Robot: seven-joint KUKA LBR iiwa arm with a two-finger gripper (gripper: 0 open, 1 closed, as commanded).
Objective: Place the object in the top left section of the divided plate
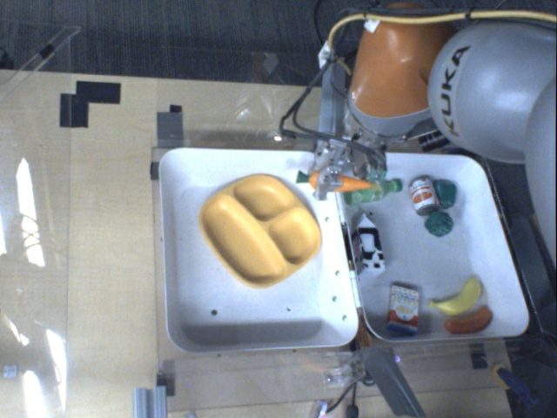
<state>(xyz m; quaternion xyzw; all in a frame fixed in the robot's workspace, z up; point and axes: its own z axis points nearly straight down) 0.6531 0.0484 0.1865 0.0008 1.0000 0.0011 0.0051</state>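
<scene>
A yellow divided plate [259, 228] with three sections lies in the left white bin [200, 320]. My gripper [329, 178] hangs over the divider between the two bins, just off the plate's upper right edge. It is shut on a small orange carrot [354, 183], which lies crosswise between the fingers. The carrot's green top [304, 178] pokes out to the left, toward the plate. The arm's orange band [392, 64] sits right above the gripper and hides the bin's back edge there.
The right bin [500, 259] holds a green bottle [374, 195] just under the carrot, a small red-labelled can [423, 194], two teal pieces [439, 223], a black-and-white toy [369, 247], a juice box [403, 307], a banana [459, 297] and a red piece [468, 322].
</scene>
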